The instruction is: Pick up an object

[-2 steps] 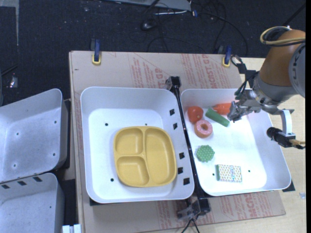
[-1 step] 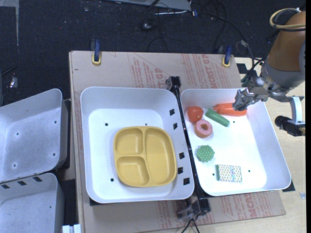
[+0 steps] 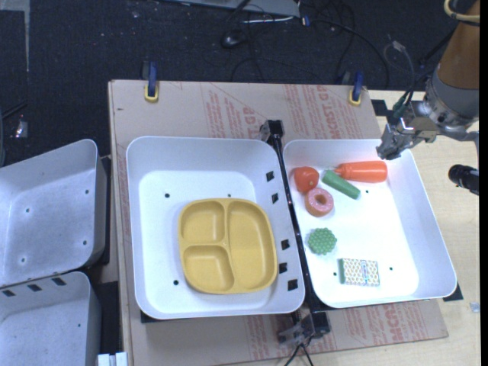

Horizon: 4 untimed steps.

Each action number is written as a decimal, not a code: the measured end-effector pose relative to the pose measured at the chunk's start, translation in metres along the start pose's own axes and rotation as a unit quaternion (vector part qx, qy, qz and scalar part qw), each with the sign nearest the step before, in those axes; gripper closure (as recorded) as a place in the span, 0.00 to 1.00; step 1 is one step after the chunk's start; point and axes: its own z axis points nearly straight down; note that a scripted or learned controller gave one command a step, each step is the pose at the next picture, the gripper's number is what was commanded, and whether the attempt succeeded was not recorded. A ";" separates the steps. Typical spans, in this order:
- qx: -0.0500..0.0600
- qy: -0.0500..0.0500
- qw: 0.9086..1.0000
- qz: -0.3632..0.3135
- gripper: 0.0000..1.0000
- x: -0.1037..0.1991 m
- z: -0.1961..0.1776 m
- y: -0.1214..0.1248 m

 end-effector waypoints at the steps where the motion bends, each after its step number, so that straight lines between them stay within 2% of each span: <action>1: 0.004 0.002 1.000 -0.002 1.00 0.054 0.017 0.001; 4: 0.003 0.002 1.000 -0.002 1.00 0.223 0.030 -0.004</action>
